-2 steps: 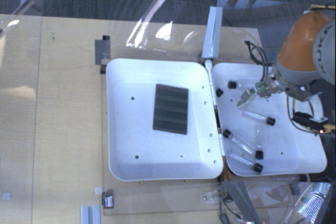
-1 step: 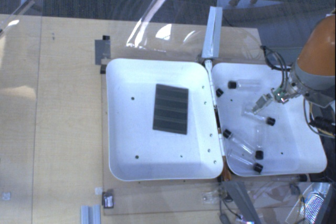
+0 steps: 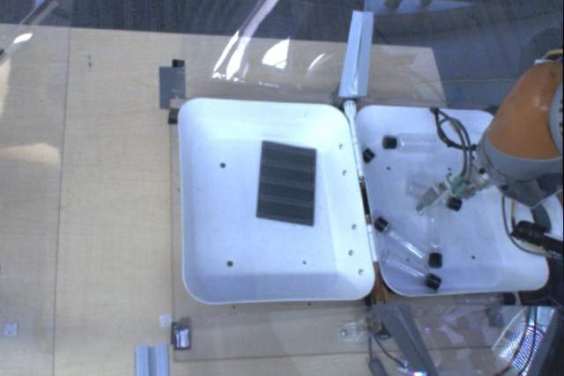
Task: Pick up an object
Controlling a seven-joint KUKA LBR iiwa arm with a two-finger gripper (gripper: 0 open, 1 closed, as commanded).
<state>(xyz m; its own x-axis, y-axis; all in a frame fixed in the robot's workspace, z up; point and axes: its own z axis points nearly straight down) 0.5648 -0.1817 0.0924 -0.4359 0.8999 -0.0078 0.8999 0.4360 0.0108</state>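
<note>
In the camera view, my gripper [image 3: 445, 194] hangs low over the right bin [image 3: 493, 277]. How wide it stands, I cannot tell. Nothing looks lifted; clear black-capped tubes [image 3: 410, 264] lie near the bin's front-left corner. Picking remains undone.

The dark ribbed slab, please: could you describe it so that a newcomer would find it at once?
Start at the left white bin, the one away from the arm. The dark ribbed slab lies flat near its middle, alone there. It is a large charcoal rectangle with ridges across it, unlike the small clear black-capped tubes in the right bin.
</note>
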